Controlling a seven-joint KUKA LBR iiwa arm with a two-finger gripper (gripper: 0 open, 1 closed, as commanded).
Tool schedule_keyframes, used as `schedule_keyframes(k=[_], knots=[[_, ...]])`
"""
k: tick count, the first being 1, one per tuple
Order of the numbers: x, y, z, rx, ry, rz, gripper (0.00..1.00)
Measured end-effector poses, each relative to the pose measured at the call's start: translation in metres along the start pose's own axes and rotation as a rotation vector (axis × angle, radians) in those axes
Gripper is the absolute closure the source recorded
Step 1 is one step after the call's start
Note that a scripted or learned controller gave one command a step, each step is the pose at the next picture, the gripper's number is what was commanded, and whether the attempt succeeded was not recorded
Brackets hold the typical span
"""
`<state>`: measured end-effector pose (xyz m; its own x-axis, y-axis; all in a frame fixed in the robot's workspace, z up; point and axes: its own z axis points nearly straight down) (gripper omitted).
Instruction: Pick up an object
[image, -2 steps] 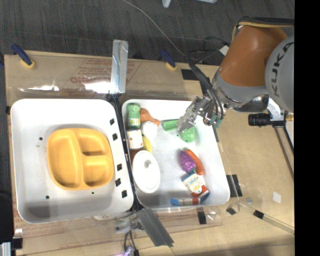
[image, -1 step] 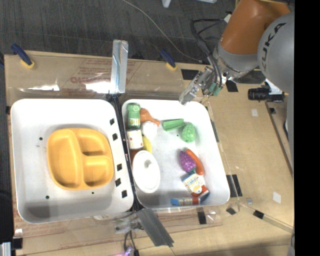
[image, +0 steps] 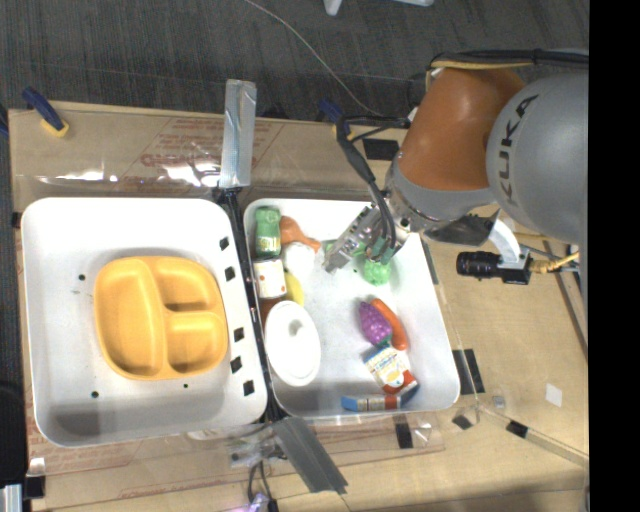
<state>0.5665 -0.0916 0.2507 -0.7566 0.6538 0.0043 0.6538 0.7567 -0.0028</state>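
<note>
The end effector (image: 362, 246) is a metallic, angular assembly at the tip of the smooth grey arm (image: 540, 150) with its glossy orange band, and it sits low over the upper middle of the right bin (image: 440, 330); whether its fingers are spread or closed I cannot tell, since the wrist hides them. Touching it on its lower right lies a small green object (image: 378, 270), rounded and shiny like soft plastic — how far it is gripped cannot be made out. Just to the left of the end effector are an orange, carrot-like piece (image: 296, 234) and a green-capped bottle (image: 267, 230), slim and upright in outline, with a red-labelled box (image: 270, 279) and a sliver of yellow (image: 296, 290) below them; further below and left rests a round white lid (image: 293, 342), smooth and matte. Below the end effector lie a purple knobbly cluster like toy grapes (image: 374, 321) beside an orange tube shape (image: 395, 328), then a small printed carton (image: 390, 368) and a blue-tipped marker (image: 370, 402) along the bin's near wall. Well to the left, the left bin (image: 50, 300) holds a yellow divided tray (image: 160, 316), moulded plastic with rounded corners; both bins are shallow white shells on the tan table (image: 520, 380).
</note>
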Motion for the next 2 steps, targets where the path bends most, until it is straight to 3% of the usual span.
schedule_keyframes(k=[1,2], knots=[[0.005,0.071,-0.017,-0.002,-0.004,0.198,1.0],[0.086,-0.003,-0.038,0.0,-0.002,0.437,1.0]])
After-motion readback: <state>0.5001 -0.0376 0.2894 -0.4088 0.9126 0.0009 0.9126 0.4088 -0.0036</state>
